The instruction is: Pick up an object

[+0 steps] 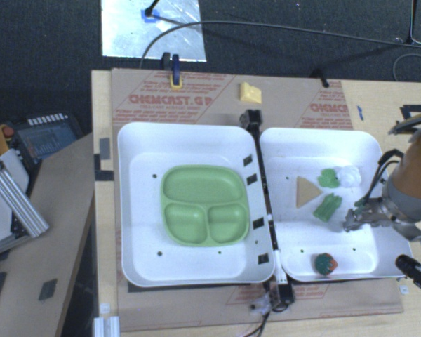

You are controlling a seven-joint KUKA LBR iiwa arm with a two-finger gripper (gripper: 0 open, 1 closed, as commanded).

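In the right bin (288,153) lie a tan triangular wedge (307,190), a green block (327,207), a small green leafy piece (329,178) beside a white object (349,176), and a round green and orange item (325,263) near the front wall. My gripper (352,220) is low in the right bin, just right of the green block. No object shows between its tips. The arm with its orange band (414,181) enters from the right edge.
The left bin (137,146) holds a green divided plate (201,204). A yellow block (250,93) lies on the cardboard behind the bins. A clamp (174,70) sits at the back, and cables run across the dark floor.
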